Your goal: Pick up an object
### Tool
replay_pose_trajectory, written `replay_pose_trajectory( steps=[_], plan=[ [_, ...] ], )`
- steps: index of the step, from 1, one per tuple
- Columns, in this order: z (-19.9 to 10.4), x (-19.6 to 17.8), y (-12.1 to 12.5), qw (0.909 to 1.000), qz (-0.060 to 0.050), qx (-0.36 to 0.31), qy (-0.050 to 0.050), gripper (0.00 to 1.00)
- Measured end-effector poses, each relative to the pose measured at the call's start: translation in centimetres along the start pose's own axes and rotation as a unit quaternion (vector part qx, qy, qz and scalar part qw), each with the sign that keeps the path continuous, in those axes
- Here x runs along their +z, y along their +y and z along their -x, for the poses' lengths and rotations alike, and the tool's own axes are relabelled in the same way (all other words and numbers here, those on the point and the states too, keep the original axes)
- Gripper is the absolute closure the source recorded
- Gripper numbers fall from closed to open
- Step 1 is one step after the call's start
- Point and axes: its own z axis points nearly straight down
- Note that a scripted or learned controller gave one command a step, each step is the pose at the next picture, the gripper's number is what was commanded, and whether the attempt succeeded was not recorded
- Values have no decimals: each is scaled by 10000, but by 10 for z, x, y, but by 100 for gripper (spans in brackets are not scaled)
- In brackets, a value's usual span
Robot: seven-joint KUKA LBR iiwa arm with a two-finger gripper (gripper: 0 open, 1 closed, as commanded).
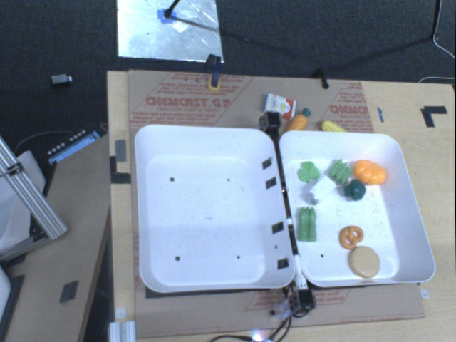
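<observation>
White right bin (pixel 402 191) held the toys, left bin (pixel 206 212) none | pretzel (pixel 350 236) touched cookie (pixel 365 261) at 5 o'clock | risk: double grab | jaws' state: cannot tell.

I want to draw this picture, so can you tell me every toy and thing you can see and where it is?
Bins: two, white, side by side on the bench; left bin, right bin.
Pretzel: one, orange-brown, right bin, near side.
Round cookie: one, tan, beside the pretzel.
Green bundle: one, right bin, by the divider.
Leafy greens: two, green, far side.
Orange toy: one, far side.
Dark green toy: one, just below it.
Yellow toy: one, bench behind the bins.
</observation>
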Motion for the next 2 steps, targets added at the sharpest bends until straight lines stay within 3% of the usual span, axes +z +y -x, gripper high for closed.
replay_pose_trajectory(
  steps=[2],
  plan=[
    [0, 0, 0, 10000, -1, 0, 0, 100]
  ],
)
